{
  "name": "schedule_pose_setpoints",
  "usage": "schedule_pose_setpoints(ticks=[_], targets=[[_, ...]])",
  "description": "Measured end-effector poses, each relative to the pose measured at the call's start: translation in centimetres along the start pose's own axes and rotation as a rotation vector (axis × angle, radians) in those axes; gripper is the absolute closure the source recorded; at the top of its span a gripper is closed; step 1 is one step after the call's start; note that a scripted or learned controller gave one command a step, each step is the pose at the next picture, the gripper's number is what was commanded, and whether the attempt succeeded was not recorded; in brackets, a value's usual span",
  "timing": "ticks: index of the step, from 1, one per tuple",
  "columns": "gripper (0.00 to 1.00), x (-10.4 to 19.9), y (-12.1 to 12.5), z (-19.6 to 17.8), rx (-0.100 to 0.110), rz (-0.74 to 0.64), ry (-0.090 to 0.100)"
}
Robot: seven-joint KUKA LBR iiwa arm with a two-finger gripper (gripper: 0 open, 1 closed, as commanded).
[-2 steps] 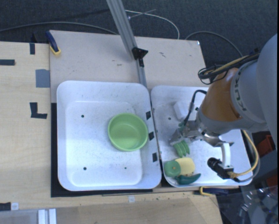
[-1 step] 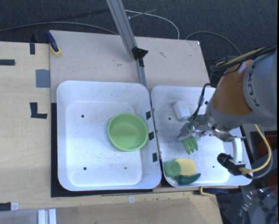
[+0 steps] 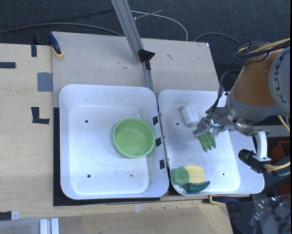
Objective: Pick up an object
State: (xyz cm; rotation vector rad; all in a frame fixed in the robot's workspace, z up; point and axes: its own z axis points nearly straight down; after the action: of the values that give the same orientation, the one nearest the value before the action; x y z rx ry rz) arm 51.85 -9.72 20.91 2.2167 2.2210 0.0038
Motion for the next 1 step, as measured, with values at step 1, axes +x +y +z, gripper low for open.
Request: schedule_pose_setpoints(ticks=[1], targets=[[1.0,0.01,0.1,-3.6,0.002,0.0,0.0]])
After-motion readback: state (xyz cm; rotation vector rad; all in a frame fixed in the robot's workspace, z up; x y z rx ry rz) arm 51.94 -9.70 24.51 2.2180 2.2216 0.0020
